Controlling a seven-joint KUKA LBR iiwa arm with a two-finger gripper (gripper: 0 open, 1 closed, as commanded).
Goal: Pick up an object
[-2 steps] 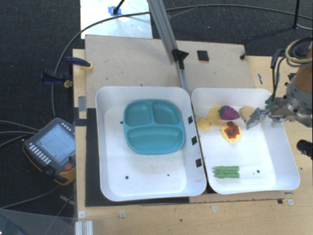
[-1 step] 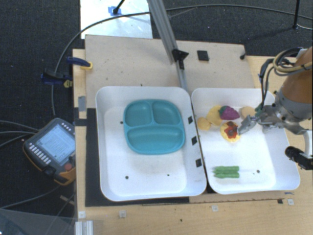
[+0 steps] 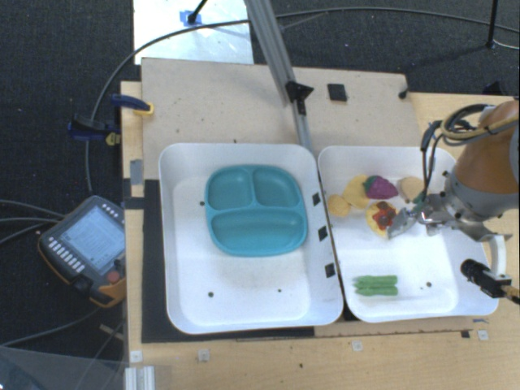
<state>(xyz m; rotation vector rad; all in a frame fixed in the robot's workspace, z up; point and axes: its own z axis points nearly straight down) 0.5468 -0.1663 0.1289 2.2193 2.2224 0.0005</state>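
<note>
One gripper (image 3: 404, 222) low in right bin (image 3: 431, 299), grip state unclear, touching yellow-red toy (image 3: 380, 216), green beans (image 3: 375, 284) near.

The teal plate (image 3: 256, 211) looks like smooth, slightly glossy plastic; both white bins (image 3: 187, 283) seem matt plastic, on a pale wooden desk (image 3: 219, 104).

The arm (image 3: 487, 173) has an orange band, a grey wrist, black looped cables and metallic fingers (image 3: 404, 223).
</note>
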